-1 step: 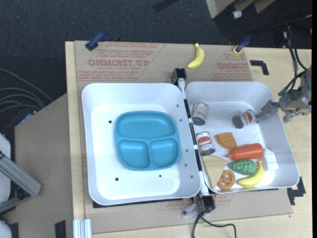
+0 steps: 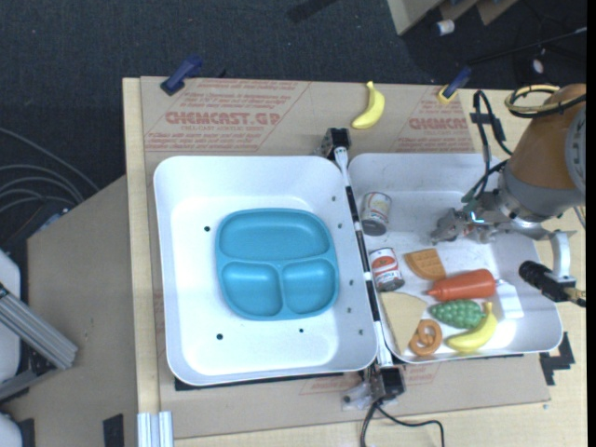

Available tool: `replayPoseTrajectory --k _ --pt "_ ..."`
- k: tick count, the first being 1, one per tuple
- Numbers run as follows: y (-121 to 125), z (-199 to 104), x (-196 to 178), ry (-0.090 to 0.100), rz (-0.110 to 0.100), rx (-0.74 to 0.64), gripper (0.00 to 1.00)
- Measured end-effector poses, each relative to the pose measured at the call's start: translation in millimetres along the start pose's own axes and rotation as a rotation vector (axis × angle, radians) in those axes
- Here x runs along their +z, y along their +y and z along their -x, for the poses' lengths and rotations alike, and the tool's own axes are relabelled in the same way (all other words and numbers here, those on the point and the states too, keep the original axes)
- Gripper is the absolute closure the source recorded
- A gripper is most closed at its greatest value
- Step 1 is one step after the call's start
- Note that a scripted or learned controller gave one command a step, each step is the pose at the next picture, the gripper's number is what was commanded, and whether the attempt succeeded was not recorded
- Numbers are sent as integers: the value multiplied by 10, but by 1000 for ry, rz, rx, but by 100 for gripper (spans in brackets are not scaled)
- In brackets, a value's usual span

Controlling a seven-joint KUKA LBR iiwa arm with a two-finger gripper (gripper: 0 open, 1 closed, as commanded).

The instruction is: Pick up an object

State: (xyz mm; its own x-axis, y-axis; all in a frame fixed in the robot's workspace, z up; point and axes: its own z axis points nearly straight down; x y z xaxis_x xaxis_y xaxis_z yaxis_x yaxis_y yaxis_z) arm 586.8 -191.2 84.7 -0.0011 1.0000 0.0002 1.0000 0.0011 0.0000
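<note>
Objects crowd your right bin (image 2: 410, 170); arm slants in, gripper (image 2: 453, 227) low, finger spread unclear to you.

We look down on two bins side by side on a bench (image 2: 251, 110). A divided plate (image 2: 276, 261) sits mid-floor in the left bin (image 2: 186, 184). In the right bin (image 2: 410, 168), a can (image 2: 375, 213) lies behind a second can (image 2: 386, 268); a carrot (image 2: 462, 284), peas (image 2: 460, 313), pretzel (image 2: 426, 336) and banana (image 2: 473, 335) cluster toward the front. Another banana (image 2: 369, 108) lies on the bench behind both bins.
</note>
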Motion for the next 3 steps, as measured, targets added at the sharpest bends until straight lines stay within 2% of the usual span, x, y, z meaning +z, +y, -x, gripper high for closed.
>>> replayPoseTrajectory --k 1,2,3 --pt "466 -609 -1 0 1 0 0" --pt "469 -609 -101 -1 1 -2 100" --pt "43 -1070 -1503 0 0 0 100"
